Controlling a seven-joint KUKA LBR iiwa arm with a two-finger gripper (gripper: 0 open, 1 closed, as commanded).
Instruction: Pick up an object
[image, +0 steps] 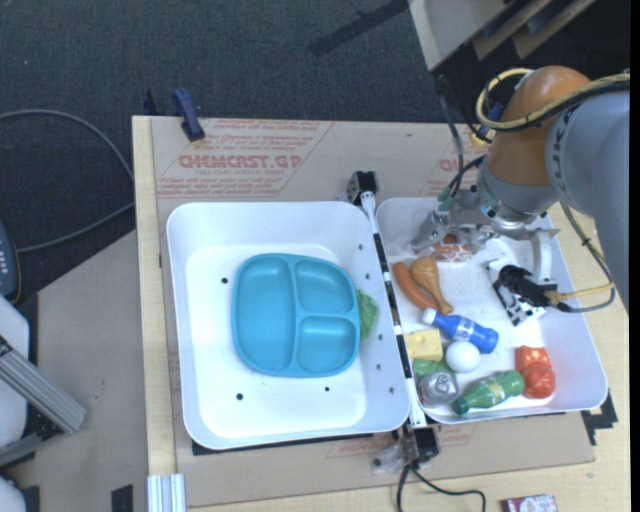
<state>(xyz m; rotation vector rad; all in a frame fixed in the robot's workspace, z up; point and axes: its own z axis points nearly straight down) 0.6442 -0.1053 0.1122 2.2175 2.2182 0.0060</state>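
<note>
My gripper (452, 236) is low over the back left part of the right bin (580, 340), under the grey arm with its orange band. A small red and white thing (456, 252) lies right beneath it; I cannot tell if they touch. Just in front lies an orange-brown drumstick (424, 283). Further forward are a blue bottle (467, 332), a yellow block (423, 345), a white ball (462, 356), a green bottle (489, 390), a red pepper (537, 370) and a silvery piece (438, 387).
The left bin (200, 300) holds a blue divided plate (296, 314) with a green thing (367, 314) at its right edge. A black divider rail (385, 290) runs between the bins. A blue clamp (186, 112) sits at the board's far left corner.
</note>
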